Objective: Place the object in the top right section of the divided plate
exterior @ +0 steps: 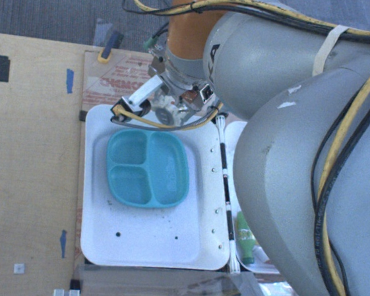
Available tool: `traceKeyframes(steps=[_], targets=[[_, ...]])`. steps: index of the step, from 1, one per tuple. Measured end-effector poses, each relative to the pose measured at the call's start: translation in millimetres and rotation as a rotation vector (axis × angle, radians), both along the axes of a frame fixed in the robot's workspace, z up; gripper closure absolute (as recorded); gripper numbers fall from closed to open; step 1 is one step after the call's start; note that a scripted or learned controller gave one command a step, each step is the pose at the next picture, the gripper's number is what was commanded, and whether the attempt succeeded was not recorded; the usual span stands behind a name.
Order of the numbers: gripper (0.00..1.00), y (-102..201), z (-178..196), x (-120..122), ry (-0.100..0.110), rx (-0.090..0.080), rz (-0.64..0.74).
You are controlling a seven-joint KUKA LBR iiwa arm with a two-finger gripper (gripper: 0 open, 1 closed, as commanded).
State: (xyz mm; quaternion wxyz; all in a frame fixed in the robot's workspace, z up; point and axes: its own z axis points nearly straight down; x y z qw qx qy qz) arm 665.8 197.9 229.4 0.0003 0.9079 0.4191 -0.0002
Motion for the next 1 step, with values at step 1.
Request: traceKeyframes(steps=[1], targets=[[1.00,26.3,-2.1,-3.6,-0.001,0.000,-0.006]])
